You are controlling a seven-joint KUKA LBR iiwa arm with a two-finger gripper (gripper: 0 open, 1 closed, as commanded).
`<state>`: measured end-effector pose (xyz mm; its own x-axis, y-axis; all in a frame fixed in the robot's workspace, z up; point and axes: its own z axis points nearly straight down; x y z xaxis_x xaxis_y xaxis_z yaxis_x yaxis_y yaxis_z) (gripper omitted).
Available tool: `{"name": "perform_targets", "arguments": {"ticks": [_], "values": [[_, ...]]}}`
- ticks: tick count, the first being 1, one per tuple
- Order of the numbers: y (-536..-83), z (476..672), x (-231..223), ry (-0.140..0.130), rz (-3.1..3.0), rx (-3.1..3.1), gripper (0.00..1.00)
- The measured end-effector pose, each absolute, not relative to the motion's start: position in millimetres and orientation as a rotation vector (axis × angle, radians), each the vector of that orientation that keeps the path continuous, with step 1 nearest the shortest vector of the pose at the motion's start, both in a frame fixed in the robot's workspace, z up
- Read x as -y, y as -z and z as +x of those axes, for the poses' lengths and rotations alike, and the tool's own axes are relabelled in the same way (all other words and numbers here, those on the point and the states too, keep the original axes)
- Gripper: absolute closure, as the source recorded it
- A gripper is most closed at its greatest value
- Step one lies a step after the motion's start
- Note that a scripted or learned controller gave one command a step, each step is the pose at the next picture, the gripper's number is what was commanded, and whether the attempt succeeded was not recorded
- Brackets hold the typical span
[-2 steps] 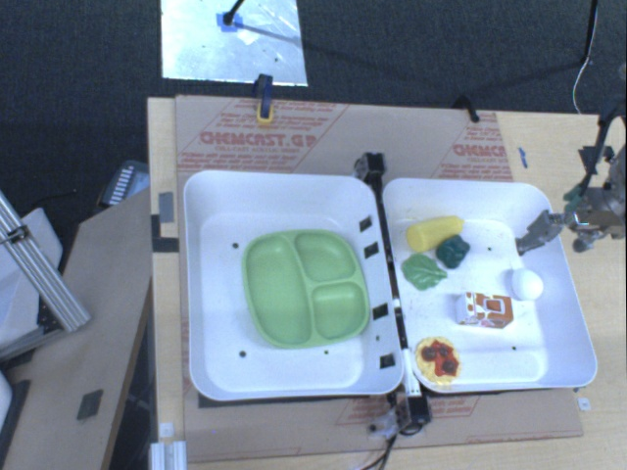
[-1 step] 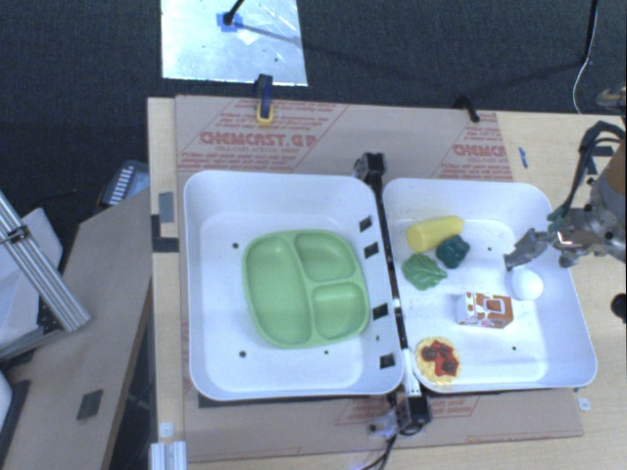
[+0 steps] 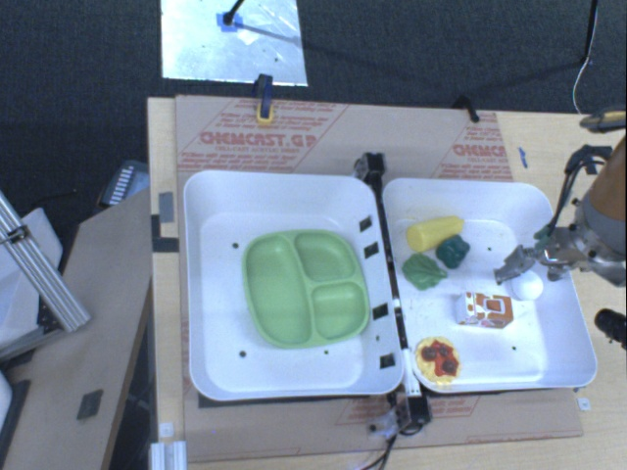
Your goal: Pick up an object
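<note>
Two shallow white bins face you; at right, your gripper hangs spread apart over a small white egg-shaped object.

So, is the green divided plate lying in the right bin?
No, the green divided plate lies in the left bin; the right bin holds the small items.

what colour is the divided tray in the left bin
Light green; the divided tray shows best in the camera view.
</note>
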<state>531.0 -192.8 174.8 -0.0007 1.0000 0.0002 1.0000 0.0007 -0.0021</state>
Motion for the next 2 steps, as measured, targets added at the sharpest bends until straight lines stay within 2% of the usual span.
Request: {"name": "perform_targets", "arguments": {"ticks": [1, 2], "values": [[-130, 525.0, 197, -0.002, -2.22, 2.221, 0.0], [-143, 526.7, 197, 0.001, -2.222, 2.225, 1.0]]}}
